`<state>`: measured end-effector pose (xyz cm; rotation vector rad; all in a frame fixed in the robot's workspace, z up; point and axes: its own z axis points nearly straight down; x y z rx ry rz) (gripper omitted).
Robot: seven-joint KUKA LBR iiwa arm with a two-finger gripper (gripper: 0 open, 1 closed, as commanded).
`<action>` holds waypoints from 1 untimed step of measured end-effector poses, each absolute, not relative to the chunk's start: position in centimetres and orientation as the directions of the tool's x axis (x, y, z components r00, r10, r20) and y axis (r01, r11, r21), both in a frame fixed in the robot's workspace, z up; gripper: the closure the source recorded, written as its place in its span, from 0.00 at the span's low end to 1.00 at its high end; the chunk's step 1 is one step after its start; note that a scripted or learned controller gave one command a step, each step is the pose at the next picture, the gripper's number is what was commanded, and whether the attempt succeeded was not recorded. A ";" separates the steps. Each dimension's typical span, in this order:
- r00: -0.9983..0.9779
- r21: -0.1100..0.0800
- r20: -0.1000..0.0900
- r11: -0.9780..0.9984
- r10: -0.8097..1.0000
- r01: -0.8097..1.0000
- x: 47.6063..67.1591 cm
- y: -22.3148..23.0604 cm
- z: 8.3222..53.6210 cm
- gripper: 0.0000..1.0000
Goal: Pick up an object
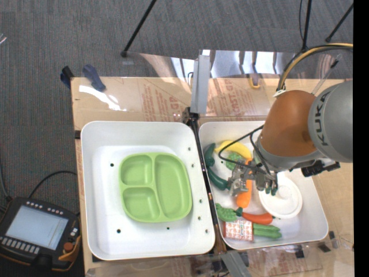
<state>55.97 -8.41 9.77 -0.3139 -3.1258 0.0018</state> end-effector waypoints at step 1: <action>-0.981 0.002 0.000 0.981 0.196 0.196 56.0 -8.2 9.8 0.00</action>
